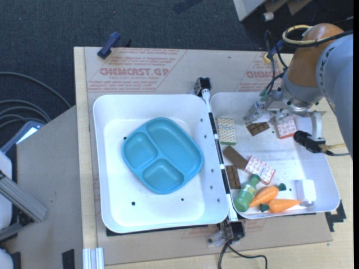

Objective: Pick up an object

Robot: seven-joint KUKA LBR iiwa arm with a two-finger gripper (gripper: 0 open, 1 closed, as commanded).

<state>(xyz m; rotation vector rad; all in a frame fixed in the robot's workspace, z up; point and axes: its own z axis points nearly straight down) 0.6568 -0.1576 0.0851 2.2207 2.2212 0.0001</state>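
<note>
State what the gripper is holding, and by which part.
Cannot be told: the gripper sits low over the right bin, near a brown piece, its fingers unclear.

Only readable text I see is on the counter (168,66): red print "CHEMCAST GP" on the protective sheet behind the left bin (106,167), with smaller red lines under it too small to read. Same print repeats near the right bin (331,189), partly cut off by the arm. Small packets in right bin: printing illegible.
</note>
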